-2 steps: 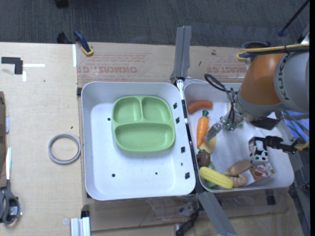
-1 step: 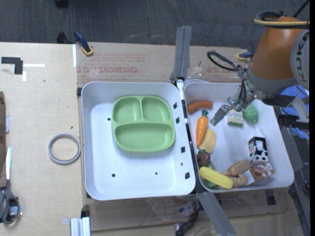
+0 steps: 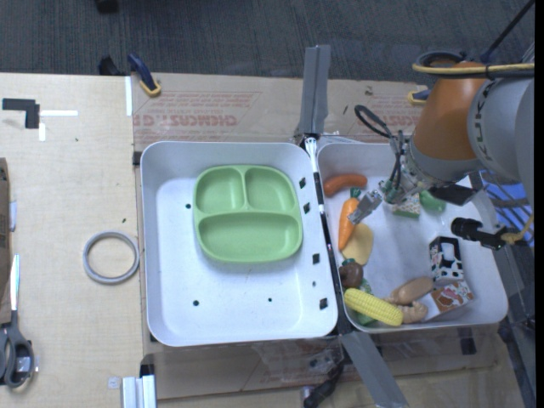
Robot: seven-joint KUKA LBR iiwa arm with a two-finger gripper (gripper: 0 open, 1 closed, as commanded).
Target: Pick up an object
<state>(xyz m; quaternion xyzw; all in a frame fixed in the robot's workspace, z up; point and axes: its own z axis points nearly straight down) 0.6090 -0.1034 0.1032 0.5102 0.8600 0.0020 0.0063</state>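
A pale wooden table [image 3: 68,185] backed by dark carpet carries two white bins, and we take the right bin [image 3: 399,228] as our landmark. At its near edge lie a corn cob [image 3: 372,306], a tan bread-like piece [image 3: 411,291] and a cow-patterned carton [image 3: 447,272]. Midway in, along its left wall, we see a dark lump [image 3: 351,274], a pale yellow slice [image 3: 361,243] and a carrot [image 3: 348,219]. The claw [image 3: 367,205] hangs just over the carrot's top end; we cannot tell whether it is open or closed. Farther in rest an orange sausage shape [image 3: 344,182] and a green piece [image 3: 432,200]. Left of the right bin, the second bin holds a green divided plate [image 3: 248,213]. We judge nothing lifted yet: the grasp and the raise remain.
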